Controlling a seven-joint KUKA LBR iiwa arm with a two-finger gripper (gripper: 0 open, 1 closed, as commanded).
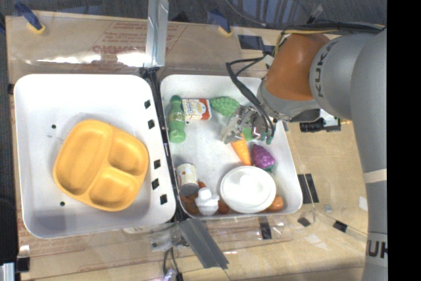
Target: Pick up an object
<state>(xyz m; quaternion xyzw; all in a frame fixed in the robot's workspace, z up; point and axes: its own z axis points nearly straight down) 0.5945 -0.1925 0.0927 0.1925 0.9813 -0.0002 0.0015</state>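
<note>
My gripper (245,128) hangs over the right bin (204,158), near its right side, with the grey arm and orange band coming in from the right. Its fingertips point down-left, just above an orange carrot (242,152) and beside a purple grape-like toy (263,157). A green lumpy toy (225,106) lies just up-left of the gripper. Nothing shows between the fingers. Also in this bin are a green bottle (175,119), a small carton with a red label (196,109), a white bowl (248,189) and a small can (187,176).
The left bin (39,102) holds a yellow divided plate (100,163). A white bottle-shaped toy (206,201) and brown and orange items lie along the right bin's front wall. Cardboard and tape surround both bins.
</note>
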